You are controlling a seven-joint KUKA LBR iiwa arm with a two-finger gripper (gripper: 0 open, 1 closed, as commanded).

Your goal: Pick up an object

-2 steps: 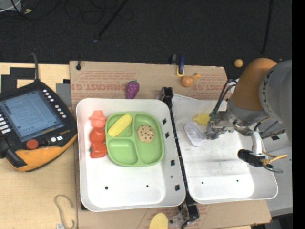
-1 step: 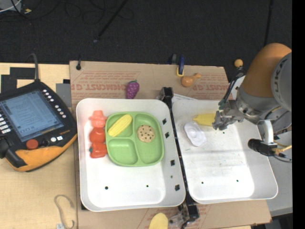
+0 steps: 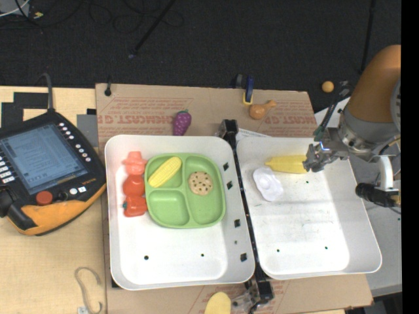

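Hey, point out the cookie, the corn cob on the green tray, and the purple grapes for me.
cookie [image 3: 200,183], camera view, middle of its speckled top, in the tray's right compartment.
corn cob [image 3: 163,171], camera view, middle of the yellow cob, upper left compartment.
purple grapes [image 3: 181,122], camera view, centre of the bunch, on cardboard behind the left bin.

Two bins were set side by side. In the left bin [image 3: 131,260], a divided plate [image 3: 186,208] was placed near the far edge, with a corn cob [image 3: 163,171] and a cookie [image 3: 200,183] in its far compartments and a toy figure [image 3: 133,184] just left of it. In the right bin [image 3: 340,254], a banana [image 3: 286,165] was laid near the far edge, a small cup [image 3: 268,184] just before it.
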